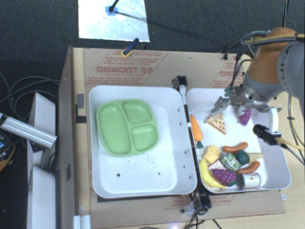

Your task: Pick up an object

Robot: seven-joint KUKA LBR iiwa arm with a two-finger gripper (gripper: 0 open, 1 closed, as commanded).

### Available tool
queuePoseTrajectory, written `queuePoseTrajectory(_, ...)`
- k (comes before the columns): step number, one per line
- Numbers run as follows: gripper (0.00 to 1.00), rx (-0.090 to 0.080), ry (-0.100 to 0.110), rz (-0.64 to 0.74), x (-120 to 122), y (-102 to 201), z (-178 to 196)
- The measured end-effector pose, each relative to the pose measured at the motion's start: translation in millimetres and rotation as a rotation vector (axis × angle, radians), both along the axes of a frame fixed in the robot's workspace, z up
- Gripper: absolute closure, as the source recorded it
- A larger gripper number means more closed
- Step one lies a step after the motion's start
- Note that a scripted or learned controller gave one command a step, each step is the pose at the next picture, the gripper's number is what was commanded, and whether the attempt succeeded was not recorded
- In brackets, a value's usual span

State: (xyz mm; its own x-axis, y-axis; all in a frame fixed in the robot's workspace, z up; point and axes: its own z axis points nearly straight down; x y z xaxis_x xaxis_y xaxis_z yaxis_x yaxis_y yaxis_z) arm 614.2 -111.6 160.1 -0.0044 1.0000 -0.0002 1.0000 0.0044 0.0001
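The right bin [282, 173] holds toy food. A pizza slice [218, 123] lies near its middle, and an orange carrot [196, 128] rests along its left wall. A purple grape bunch [244, 115] sits at the upper right, close under the arm's wrist. Several toys are piled at the front: a banana [206, 172], corn [211, 153], a sausage [235, 147], purple grapes [224, 176] and a small can [252, 180]. My gripper [220, 106] hangs low over the right bin, just above and behind the pizza slice, with nothing visibly in it.
The left bin [109, 182] carries a green divided plate [126, 127]. A black clip [180, 83] sits where the bins meet at the back. The grey arm with its orange band [269, 56] comes in from the upper right. Cardboard [143, 66] lines the bench.
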Motion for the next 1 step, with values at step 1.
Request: queuePoseTrajectory(1,0.00,-0.001,-0.001,-0.003,-1.9,-26.0,-19.0)
